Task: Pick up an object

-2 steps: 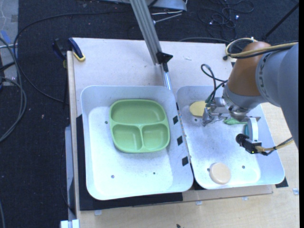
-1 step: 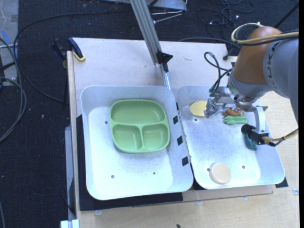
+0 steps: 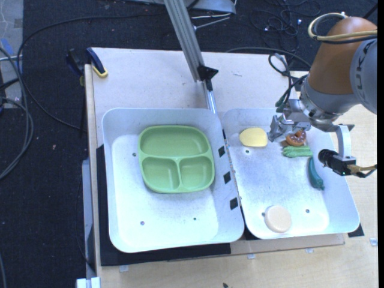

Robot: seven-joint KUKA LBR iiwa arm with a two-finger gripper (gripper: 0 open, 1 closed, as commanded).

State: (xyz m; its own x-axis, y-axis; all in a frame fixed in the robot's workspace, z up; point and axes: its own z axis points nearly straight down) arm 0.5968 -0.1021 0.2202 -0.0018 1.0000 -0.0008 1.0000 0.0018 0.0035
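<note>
Seen from the fixed camera above the bench, the grey KUKA arm [image 3: 342,71] with its orange band reaches in from the right and hangs its gripper [image 3: 282,126] low over the far end of the right-hand bin [image 3: 336,212]. Whether the gripper is wide or narrow cannot be told from this slant, and nothing can be seen held in it.

The candidates for the pick lie scattered in that bin. A yellow lemon-shaped piece [image 3: 253,137] sits just to the left of the gripper, near the bin's far wall. A small orange-brown object [image 3: 295,139] lies just to its right, partly under the wrist, touching or nearly touching a green leafy piece [image 3: 297,152] below it. A dark green pod [image 3: 315,174] lies further toward the right wall, and a pale round disc [image 3: 278,218] rests well apart at the near end.

The left-hand bin [image 3: 120,221] holds a green divided plate [image 3: 177,159], lying flat near its middle.

The step in hand looks like the approach: the arm is positioned above the cluster at the far end, with no grasp made yet. The next move, on this evidence, calls for settling on one target, most likely the yellow piece or the orange-brown one, centring over it, descending, and closing without catching a neighbour or the bin wall.
</note>
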